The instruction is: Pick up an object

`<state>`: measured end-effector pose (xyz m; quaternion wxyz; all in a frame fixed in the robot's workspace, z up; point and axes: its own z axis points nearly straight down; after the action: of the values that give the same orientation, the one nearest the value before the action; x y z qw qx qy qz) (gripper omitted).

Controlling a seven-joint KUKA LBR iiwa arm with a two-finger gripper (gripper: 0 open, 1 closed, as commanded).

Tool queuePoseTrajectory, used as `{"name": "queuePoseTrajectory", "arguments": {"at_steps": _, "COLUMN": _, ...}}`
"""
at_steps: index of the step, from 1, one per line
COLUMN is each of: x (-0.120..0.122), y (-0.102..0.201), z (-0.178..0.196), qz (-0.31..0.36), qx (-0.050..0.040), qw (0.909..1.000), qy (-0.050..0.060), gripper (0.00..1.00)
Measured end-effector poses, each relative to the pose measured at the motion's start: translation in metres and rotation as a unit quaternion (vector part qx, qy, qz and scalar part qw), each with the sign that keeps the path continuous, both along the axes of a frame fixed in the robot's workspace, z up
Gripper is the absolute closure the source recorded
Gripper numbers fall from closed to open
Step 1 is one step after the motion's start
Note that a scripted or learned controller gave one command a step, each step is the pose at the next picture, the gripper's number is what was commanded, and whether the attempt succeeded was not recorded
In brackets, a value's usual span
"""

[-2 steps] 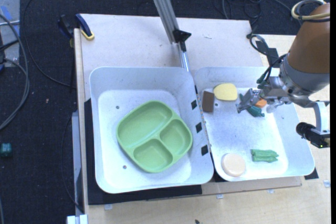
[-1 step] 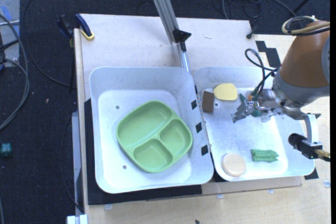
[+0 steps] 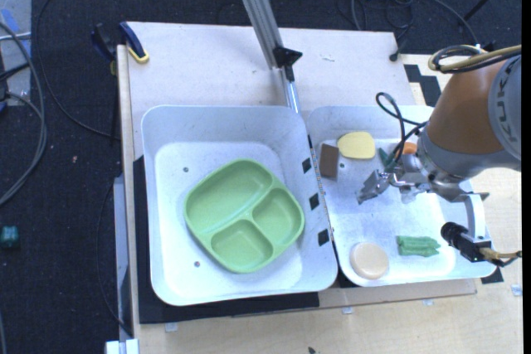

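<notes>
Camera view: end effector (image 3: 371, 188) hangs open and holding nothing, just below the yellow object (image 3: 357, 146).

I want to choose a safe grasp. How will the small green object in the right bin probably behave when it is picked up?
The small green object lies flat and looks thin, so it is probably light. Its uneven outline suggests soft material that may bend. It seems unlikely to roll.
</notes>
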<state>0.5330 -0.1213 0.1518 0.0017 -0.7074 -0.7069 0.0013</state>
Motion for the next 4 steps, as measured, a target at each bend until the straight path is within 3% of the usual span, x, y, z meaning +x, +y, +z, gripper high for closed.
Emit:
{"name": "queuePoseTrajectory", "arguments": {"at_steps": 1, "x": 0.001, "y": 0.000, "z": 0.013, "qz": -0.001, "qx": -0.0006, "qw": 1.0000, "qy": -0.002, "gripper": 1.00}}
{"name": "queuePoseTrajectory", "arguments": {"at_steps": 2, "x": 0.001, "y": -0.004, "z": 0.075, "qz": 0.001, "qx": -0.0012, "qw": 1.0000, "qy": -0.005, "gripper": 1.00}}
{"name": "queuePoseTrajectory", "arguments": {"at_steps": 3, "x": 0.002, "y": -0.004, "z": 0.106, "qz": 0.002, "qx": -0.0011, "qw": 1.0000, "qy": -0.004, "gripper": 1.00}}
{"name": "queuePoseTrajectory", "arguments": {"at_steps": 4, "x": 0.003, "y": 0.041, "z": 0.106, "qz": 0.004, "qx": 0.0001, "qw": 1.0000, "qy": -0.002, "gripper": 1.00}}
